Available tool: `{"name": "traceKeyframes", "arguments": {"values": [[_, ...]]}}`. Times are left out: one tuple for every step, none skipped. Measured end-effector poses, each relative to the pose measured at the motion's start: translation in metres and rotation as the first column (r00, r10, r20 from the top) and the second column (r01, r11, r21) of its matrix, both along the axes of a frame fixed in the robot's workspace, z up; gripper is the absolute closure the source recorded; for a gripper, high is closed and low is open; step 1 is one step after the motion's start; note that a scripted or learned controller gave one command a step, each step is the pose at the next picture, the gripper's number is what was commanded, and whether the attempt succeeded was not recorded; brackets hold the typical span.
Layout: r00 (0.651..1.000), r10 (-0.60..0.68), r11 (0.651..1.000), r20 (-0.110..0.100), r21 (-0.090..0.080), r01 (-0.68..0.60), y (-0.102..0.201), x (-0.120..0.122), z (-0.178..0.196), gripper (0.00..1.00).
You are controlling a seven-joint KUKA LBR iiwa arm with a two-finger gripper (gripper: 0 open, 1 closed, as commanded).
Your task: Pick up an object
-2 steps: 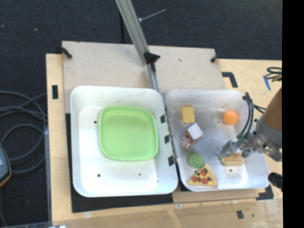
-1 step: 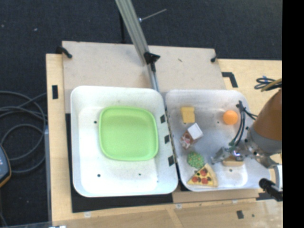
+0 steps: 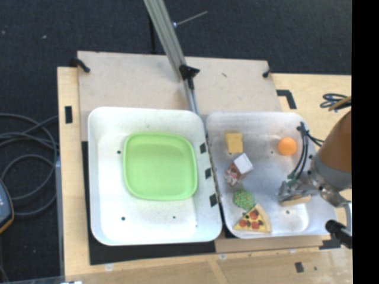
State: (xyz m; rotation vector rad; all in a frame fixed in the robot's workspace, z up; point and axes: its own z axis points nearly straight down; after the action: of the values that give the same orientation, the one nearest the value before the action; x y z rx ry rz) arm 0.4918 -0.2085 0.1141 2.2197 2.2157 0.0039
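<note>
Two white bins side by side; left bin (image 3: 106, 158) with a green plate (image 3: 160, 165) lying flat in the middle. Right bin (image 3: 260, 123) with the loose items: yellow block (image 3: 234, 142) at the far left, orange ball (image 3: 287, 146) at the far right, white-and-brown box (image 3: 239, 167) just near of the block, green lump (image 3: 243, 199) nearer again, pizza slice (image 3: 253, 219) at the near edge, almost touching the lump. Arm in from the right, gripper (image 3: 294, 195) low over the right half of the right bin, well apart from box, lump and slice, ball somewhat farther off. Small tan piece (image 3: 299, 200) right at the tips, possibly an item, possibly part of the tool; too blurred to call. Cannot tell how far open, nor whether anything held. Judged: reach made, descent about done, no lift visible. Nothing clearly off the floor. Left to do: a sure grasp and a lift clear of the bin.
</note>
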Motion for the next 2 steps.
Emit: {"name": "traceKeyframes", "arguments": {"values": [[1.000, 0.001, 1.000, 0.000, 0.000, -0.001, -0.004, -0.002, 0.062, 1.00], [1.000, 0.002, 1.000, 0.001, 0.000, -0.002, -0.004, 0.006, 0.121, 1.00]]}}
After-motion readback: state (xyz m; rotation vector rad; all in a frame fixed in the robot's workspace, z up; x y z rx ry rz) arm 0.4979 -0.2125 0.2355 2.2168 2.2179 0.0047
